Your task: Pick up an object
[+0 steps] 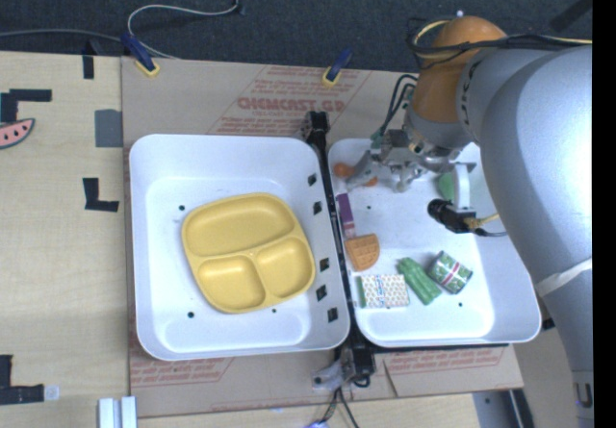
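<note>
my gripper (393,169) hangs low at the back of the right bin (500,320); whether it's spread i cannot tell. a green can (449,272), green packet (418,279) and cookie (363,251) wait nearer, for picking.

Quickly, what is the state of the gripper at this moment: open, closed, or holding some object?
Gripper: it is low over the far end of the right bin, and its state cannot be told.
</note>
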`<state>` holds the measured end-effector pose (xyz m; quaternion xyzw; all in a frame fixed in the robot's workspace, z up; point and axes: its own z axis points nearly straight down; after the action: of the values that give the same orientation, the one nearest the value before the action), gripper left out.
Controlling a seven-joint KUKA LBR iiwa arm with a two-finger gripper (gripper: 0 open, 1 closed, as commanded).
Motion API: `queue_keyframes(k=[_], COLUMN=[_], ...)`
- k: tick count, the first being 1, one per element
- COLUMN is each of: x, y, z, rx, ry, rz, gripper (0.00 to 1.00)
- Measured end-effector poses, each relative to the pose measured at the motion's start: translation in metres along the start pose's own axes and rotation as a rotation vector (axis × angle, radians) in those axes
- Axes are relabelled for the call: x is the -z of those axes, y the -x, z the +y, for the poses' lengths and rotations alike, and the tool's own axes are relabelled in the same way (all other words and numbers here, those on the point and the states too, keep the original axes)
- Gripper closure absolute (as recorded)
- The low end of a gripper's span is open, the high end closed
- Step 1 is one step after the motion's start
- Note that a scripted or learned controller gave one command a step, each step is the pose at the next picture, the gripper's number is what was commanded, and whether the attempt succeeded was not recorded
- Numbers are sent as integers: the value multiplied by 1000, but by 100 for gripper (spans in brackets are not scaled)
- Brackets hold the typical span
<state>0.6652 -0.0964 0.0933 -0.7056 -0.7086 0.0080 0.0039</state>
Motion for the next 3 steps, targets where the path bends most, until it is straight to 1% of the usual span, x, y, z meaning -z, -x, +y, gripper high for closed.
queue_keyframes(k=[1, 2, 3], x=[10, 9, 20], y=[0, 0, 0], z=[0, 0, 0], rx=[1, 1, 2], ry=[-1, -1, -1], rz=[-1, -2, -2], gripper=[100, 0, 100])
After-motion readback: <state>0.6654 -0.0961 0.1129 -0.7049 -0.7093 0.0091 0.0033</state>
